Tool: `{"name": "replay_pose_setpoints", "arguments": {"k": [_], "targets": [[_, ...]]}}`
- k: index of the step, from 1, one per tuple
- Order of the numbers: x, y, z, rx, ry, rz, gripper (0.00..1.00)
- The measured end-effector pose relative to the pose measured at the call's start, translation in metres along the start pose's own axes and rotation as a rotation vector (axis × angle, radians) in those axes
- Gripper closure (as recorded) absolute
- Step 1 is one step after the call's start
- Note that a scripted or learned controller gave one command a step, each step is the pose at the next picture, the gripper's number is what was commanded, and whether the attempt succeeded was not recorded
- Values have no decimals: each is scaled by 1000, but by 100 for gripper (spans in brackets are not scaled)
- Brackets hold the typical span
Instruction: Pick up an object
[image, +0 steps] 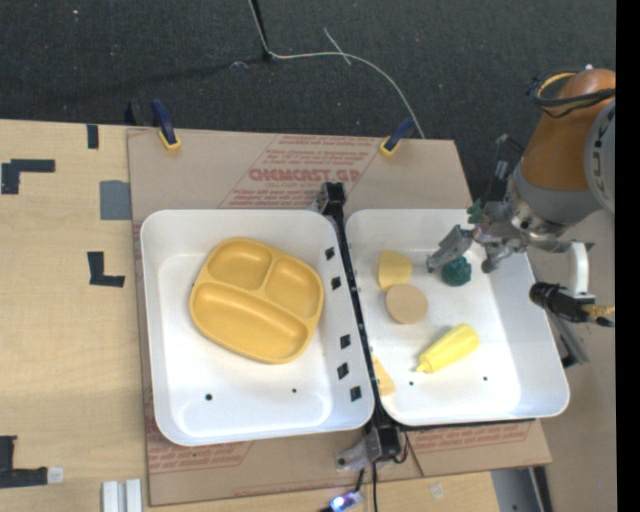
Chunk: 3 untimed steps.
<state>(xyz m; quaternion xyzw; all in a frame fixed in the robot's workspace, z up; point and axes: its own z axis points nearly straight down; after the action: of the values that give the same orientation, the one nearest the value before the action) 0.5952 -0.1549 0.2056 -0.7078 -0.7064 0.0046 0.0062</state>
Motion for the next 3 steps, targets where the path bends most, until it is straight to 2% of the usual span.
{"name": "replay_pose_setpoints", "arguments": {"k": [1,2,3], "targets": [[0,3,-8,-14,-2,-3,0],[6,-2,38,-9,-2,-3,0],[12,-4,102,-8,-1,-4,0]]}}
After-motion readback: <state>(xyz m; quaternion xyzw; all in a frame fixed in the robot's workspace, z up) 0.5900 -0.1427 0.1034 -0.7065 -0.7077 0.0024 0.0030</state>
